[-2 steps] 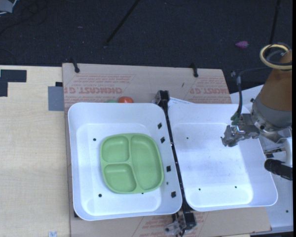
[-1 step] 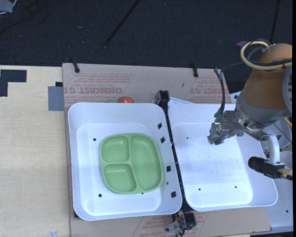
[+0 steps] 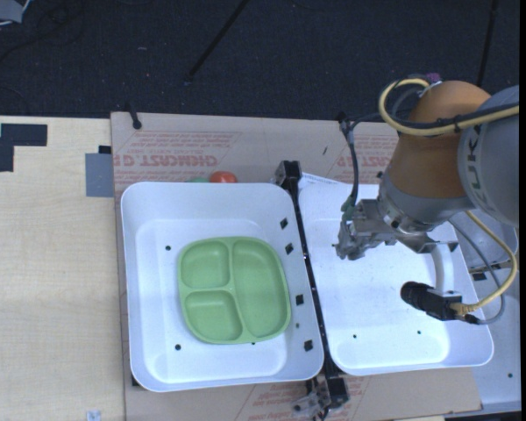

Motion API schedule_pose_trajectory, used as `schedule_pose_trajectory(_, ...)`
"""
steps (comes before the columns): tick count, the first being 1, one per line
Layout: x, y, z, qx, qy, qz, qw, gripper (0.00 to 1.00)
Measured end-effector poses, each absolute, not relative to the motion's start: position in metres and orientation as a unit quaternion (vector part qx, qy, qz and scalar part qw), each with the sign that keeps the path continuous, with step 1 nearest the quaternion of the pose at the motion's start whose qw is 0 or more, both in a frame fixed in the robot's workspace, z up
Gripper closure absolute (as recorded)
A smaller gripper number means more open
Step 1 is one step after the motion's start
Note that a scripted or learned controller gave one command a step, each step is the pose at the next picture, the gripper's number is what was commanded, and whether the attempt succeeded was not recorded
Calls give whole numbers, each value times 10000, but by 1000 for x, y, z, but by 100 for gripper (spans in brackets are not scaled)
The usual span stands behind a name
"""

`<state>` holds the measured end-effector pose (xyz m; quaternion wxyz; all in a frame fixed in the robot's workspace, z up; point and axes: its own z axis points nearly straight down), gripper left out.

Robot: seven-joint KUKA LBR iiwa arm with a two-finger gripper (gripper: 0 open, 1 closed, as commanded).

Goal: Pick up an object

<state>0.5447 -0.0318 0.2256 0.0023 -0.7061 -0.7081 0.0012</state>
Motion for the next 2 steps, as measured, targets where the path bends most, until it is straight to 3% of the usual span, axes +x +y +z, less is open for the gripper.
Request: schedule_pose_trajectory(2,556,68,240,-7058,-7084,8,16,100)
